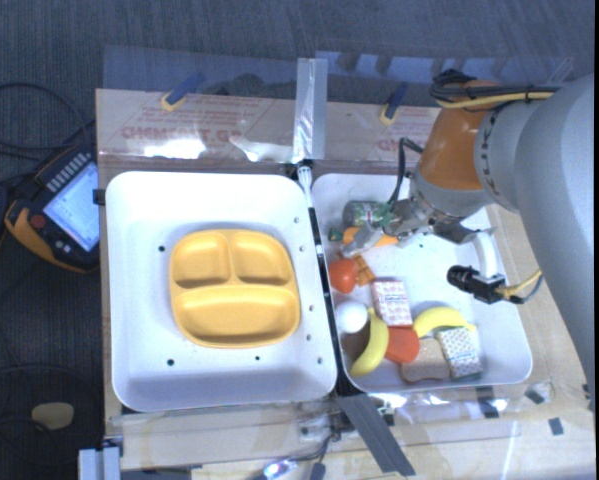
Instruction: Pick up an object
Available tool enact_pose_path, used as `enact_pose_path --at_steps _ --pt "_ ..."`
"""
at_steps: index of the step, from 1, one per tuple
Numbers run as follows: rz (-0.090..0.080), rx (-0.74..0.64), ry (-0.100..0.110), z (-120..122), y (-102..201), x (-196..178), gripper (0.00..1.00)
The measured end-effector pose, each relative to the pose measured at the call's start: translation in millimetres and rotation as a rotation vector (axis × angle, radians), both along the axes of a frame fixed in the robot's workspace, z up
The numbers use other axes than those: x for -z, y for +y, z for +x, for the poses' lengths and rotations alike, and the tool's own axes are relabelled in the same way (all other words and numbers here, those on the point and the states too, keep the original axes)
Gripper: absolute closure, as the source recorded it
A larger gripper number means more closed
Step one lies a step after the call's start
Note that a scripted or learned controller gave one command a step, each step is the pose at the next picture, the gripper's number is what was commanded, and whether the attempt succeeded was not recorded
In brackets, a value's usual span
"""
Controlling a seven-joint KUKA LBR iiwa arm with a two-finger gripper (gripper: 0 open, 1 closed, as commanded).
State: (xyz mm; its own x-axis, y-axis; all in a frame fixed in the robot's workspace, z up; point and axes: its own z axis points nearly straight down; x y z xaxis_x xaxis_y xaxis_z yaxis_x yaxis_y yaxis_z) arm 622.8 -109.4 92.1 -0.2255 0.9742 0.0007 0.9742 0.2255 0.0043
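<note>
The right bin (499, 363) holds a heap of toy food. A green bottle (362, 211) lies at its far left, with a small orange piece (363, 236) just in front of it. My gripper (394, 222) is low in the bin, right beside these two, below the orange-banded wrist (457, 158). Nearer the front lie a red tomato (343, 274), a pink-and-white carton (391, 301), a white egg (351, 317) and a banana (373, 347). I see nothing clearly held.
The left bin (139, 368) carries a yellow divided plate (235, 286). At the right bin's front sit a second yellow fruit (440, 318), a red piece (403, 344), a brown bread slice (422, 370) and a checkered box (460, 351). A black fitting (476, 281) hangs off the arm.
</note>
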Motion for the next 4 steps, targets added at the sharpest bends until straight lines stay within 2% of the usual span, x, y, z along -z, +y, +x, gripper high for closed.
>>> enact_pose_path --at_steps 1,2,3,4 --pt "0.003 0.002 0.028 42 -12 5 0.0" --pt "-0.006 0.003 0.02 44 -14 -4 1.0" --pt "-0.003 -0.038 0.004 39 56 -92 1.0" --pt "-0.001 0.019 0.006 0 51 -91 1.0"
